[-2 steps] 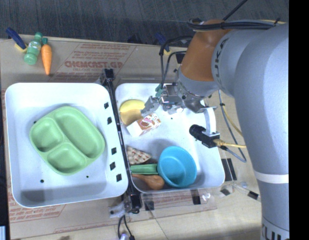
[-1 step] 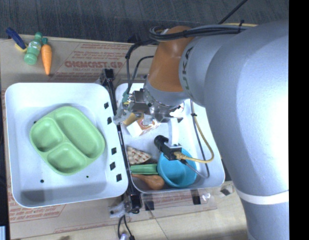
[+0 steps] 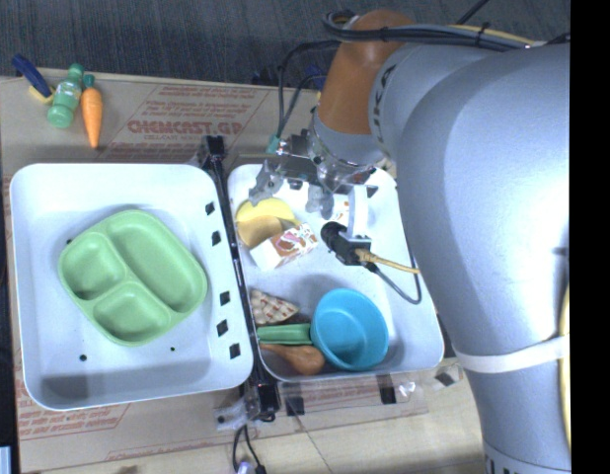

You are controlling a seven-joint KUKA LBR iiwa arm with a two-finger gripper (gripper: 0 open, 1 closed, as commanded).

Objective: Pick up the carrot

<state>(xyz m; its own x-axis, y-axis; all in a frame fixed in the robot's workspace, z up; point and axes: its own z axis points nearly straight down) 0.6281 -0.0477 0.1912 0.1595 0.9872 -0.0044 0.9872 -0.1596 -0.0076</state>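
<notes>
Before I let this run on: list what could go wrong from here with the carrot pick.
1. The carrot lies on the cardboard outside both bins, while the gripper hovers over the right bin, so it may grab the wrong item.
2. The yellow item and small packet beneath it are the likeliest mistaken picks.

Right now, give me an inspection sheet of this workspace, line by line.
Surface: cardboard-covered bench bearing the left bin and right bin.
Job's things: carrot lies outside both bins, on the cardboard at far left.
Clutter: green divided plate in left bin; blue bowl, yellow item, small printed box and other toy food in right bin; green bottle beside carrot.
Grippers: gripper over right bin's far end, away from carrot.
Cables: black cables along the arm.
Surroundings: dark floor.
</notes>
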